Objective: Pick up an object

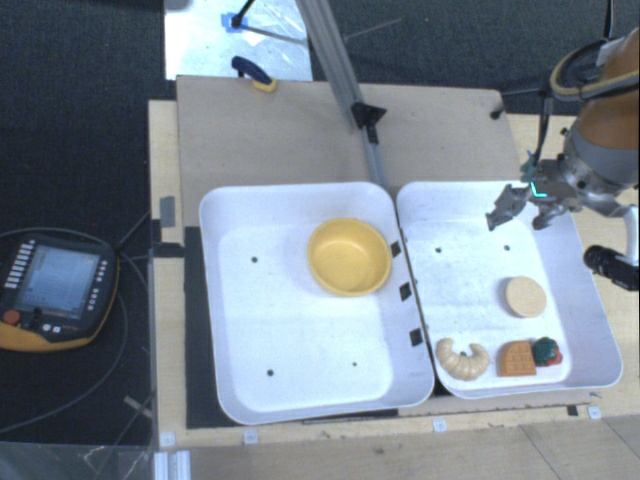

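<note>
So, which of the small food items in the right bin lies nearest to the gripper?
The round beige cracker-like disc. It lies alone, directly below the gripper, while the pale croissant, orange square biscuit and red-green piece line the bin's near edge.

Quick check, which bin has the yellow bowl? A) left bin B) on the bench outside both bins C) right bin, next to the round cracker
A: the yellow bowl sits in the left bin, near its upper right part, while the round cracker, the croissant and the other small items lie in the right bin.
</note>
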Tool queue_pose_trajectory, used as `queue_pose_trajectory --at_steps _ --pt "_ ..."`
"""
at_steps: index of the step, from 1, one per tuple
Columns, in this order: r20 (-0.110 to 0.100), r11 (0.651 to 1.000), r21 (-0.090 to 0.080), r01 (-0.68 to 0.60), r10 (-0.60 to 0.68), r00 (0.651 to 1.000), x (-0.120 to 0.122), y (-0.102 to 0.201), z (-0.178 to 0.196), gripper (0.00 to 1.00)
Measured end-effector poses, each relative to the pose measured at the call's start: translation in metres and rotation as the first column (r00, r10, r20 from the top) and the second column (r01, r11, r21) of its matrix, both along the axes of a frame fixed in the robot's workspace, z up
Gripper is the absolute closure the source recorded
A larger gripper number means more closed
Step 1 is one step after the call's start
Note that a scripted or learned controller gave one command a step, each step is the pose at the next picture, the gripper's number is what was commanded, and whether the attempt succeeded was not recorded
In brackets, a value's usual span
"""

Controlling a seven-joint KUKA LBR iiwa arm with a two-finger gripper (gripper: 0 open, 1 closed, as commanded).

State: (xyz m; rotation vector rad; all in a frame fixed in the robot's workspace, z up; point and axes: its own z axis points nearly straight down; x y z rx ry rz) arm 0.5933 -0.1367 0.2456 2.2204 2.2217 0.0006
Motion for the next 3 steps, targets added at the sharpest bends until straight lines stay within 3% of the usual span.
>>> queue_pose_trajectory --at_steps 1,3 --pt "0.000 1.000 0.000 0.000 0.000 1.000 0.000 0.000 0.000 0.00" --pt "-0.003 1.000 0.001 0.000 0.000 1.000 -0.015 0.004 -0.102 0.00"
